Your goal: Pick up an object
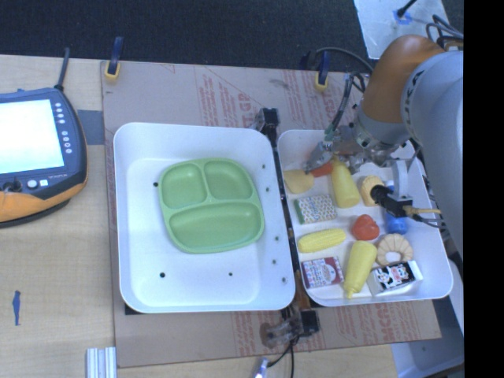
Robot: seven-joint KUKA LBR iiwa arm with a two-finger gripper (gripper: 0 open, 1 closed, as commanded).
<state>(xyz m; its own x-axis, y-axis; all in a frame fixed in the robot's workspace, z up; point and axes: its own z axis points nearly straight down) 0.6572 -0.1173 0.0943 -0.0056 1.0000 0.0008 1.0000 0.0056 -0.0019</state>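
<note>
While the arm leans in from the right of the frame, we see its claw low over the upper left corner of the right bin, just beside a pale yellow piece and a yellow bottle-shaped toy. We cannot tell how the claw is set. Nothing appears lifted; we judge the pick not yet made. The green tray sits in the left bin.

The right bin holds small toy foods lying loose and close together: yellow corn cob, red tomato, yellow bottle, two printed cartons and a patterned packet.
</note>
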